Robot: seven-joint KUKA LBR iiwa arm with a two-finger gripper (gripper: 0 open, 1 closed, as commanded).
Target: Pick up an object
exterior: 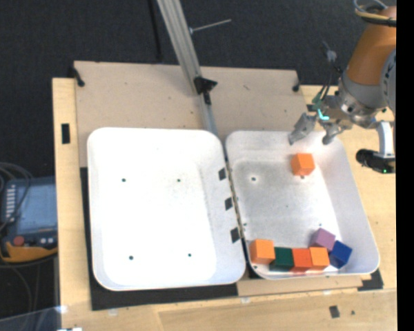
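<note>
Floor: dark carpet (69, 19) around the bench, speckled, unlit at the edges.
Bench: pale wooden top (67, 185), with a lighter board (145, 95) laid across its far part.
Mat: black sheet (165, 294) showing under the near edges of the 2 bins.
Pole: grey metal rail (181, 36) slanting down from the top to a black clamp (205, 85).
Left side: a grey box (34, 209) with cables (0, 185) on the floor.
Light: even, from above, soft shadows.
</note>
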